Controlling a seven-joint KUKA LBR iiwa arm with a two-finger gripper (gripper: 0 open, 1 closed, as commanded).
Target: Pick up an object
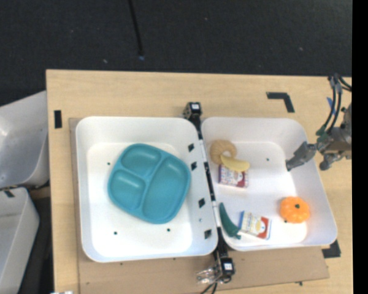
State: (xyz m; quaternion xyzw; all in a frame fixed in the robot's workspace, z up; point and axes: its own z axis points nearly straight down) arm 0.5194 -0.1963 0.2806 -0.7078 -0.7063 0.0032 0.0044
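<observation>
Nearest to the camera, in the right bin, a small white and red carton lies beside a green object, and an orange pumpkin-shaped toy sits near the right wall. Farther back are a purple and white packet and a banana touching a tan ring. The left bin holds a blue divided plate. The pincer is above the right bin's right rim with its fingers spread and nothing between them.

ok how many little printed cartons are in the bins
2, both in the right bin: one carton below the banana near the divider, the other carton at the front, left of the small orange pumpkin.
</observation>
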